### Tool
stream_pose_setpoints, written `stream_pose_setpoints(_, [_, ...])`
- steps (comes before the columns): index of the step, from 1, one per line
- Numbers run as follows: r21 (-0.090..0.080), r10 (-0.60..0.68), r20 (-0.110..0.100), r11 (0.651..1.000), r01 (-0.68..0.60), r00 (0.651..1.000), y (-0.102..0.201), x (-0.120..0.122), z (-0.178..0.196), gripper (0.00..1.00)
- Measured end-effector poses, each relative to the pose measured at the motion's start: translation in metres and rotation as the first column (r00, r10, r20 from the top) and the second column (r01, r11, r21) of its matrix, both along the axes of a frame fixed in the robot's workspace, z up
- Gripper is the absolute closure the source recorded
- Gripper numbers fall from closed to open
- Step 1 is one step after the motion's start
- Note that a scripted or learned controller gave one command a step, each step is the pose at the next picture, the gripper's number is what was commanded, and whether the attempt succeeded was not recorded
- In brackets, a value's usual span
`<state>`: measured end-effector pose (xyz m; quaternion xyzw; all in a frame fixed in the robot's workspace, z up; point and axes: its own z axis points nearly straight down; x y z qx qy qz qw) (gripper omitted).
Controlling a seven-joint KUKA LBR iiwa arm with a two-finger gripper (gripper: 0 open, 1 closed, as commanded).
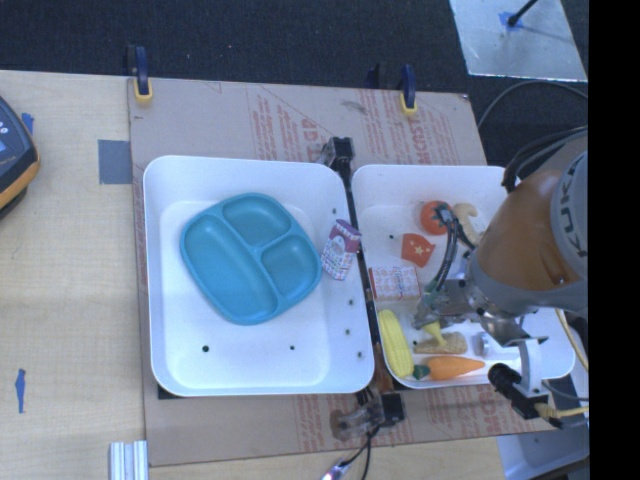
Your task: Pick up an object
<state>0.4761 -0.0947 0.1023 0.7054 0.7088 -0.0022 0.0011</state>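
The right bin [420, 172] holds toy food: a red tomato [434, 216], a red wedge [417, 250], a pale curved piece [466, 214], a flat printed packet [395, 283], a yellow corn cob [396, 342], an orange carrot [455, 368] and a beige piece [445, 345]. My gripper [438, 320] hangs low over the bin's front half, right above a small yellow piece [431, 329] and the beige piece. Dark cables and the wrist hide its tip. The grey and orange arm [525, 243] covers the bin's right side.
The left bin [250, 370] holds a blue divided plate [250, 256] and a small purple-and-white carton [340, 249] against its right wall. Black clamps [341, 152] sit between the bins. A yellow-edged device [14, 158] lies at the far left.
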Motion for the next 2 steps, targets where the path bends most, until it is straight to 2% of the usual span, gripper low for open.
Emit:
stream_pose_setpoints(1, [0.005, -0.001, 0.002, 1.0, 0.001, 1.0, 0.045, 0.139, 0.09, 1.0])
stream_pose_setpoints(2, [0.005, 0.0, 0.0, 1.0, 0.0, 1.0, 0.099, 0.134, 0.158, 1.0])
